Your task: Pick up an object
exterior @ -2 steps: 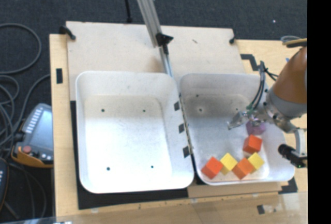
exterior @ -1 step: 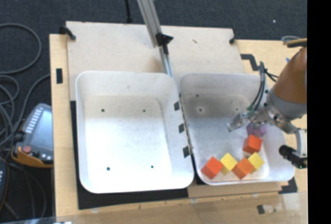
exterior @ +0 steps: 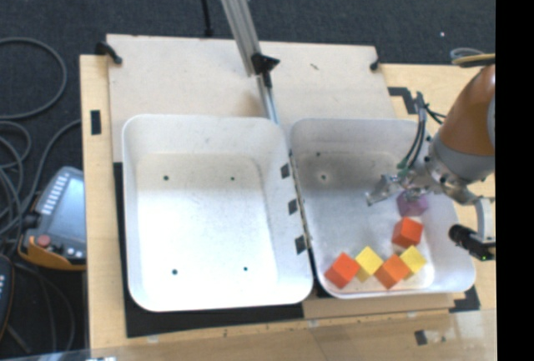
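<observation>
Down in the right-hand bin (exterior: 334,142) now, arm (exterior: 469,126) reaching in from the right with its orange band up by the edge, pincer (exterior: 399,184) low over the bin floor near the middle of the far half. Hard to call the pincer's spread from up here: metal parts blur together, cannot tell open from closed, and no block clearly lodged in it. Right under the tip, a pale purple object (exterior: 412,203), touching or just beside the metal, too smeared to say whether gripped or merely nudged. Just in front of that, an orange-red cube (exterior: 408,231) sitting alone on the bin floor. Further toward the near rim, a little huddle: red-orange cube (exterior: 342,268), yellow cube (exterior: 368,260) pressed against it, another orange cube (exterior: 391,271), and a yellow cube (exterior: 414,258) at the right end, all resting flat. Left-hand bin (exterior: 142,184) off to the side, well apart from the action. By the look of it, approach done and descent more or less done, but nothing raised off the floor yet; closing firmly on the purple piece and lifting it clear remain to be done, so barely halfway at best
</observation>
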Controlling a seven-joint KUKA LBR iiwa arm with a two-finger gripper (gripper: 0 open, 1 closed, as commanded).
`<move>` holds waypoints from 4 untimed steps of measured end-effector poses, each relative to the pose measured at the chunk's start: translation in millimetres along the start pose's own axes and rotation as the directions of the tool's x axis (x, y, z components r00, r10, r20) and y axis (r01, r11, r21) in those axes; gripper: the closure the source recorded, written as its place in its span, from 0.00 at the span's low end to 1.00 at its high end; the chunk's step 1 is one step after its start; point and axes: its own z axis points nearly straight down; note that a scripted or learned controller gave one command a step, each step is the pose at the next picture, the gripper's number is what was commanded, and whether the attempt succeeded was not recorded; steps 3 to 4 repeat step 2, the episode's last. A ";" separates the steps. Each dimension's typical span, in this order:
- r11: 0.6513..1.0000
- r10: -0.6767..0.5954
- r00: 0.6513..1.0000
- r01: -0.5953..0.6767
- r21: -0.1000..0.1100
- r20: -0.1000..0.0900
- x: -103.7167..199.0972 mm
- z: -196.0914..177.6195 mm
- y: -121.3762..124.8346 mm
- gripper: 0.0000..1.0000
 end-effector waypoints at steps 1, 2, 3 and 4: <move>1.000 -0.002 1.000 0.002 -0.010 0.003 0.7 0.5 -9.7 0.00; 1.000 -0.001 1.000 0.001 -0.017 0.011 -2.0 1.0 -16.6 0.00; 1.000 -0.001 1.000 0.001 -0.017 0.011 -2.0 1.0 -16.6 0.00; 1.000 -0.001 1.000 0.001 -0.017 0.011 -2.0 1.0 -16.6 0.00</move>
